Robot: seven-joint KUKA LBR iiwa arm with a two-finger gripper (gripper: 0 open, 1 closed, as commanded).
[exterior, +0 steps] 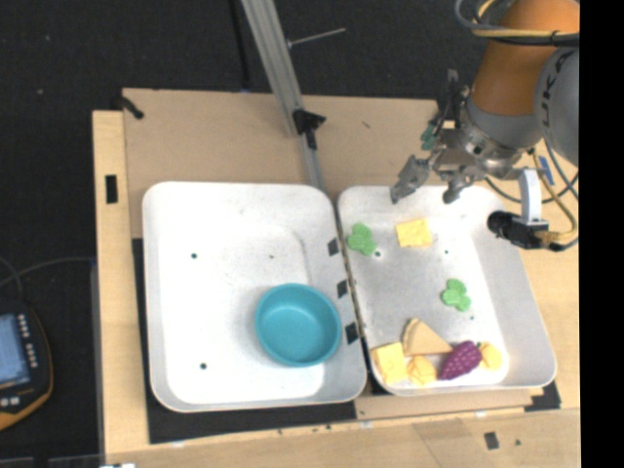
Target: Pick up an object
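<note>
Landmark: we take the right bin [507,291] as our reference for every place below.

Gripper: we see the gripper [427,185] above the far edge of the right bin, its two fingers spread apart with only air between them; it carries nothing.

Arm: the arm [515,61] reaches in from beyond the bin's far right corner, wrist pointing down, which we judge suits a straight drop into the bin.

Yellow square block [412,233]: lies flat in the far half of the right bin, near the gripper and apart from other pieces; we judge it the readiest thing to pick, with room on both sides for the fingers.

Green piece by the wall [362,240]: sits at the bin's left wall, just beside the divider; we judge the wall would hinder a finger there.

Green piece, mid-right [454,294]: lies alone in the middle of the bin's right half.

Near-edge heap: a tan wedge [424,337], yellow pieces [392,362] and a purple grape bunch [460,360] crowd the bin's near edge, touching one another; we judge a grasp here risky, since neighbours could be caught or pushed.

Blue bowl [297,324]: stands upright in the left bin [195,232], just left of the right bin's near half.

Task stage: nothing lifted yet; we judge a descent is what remains.
</note>
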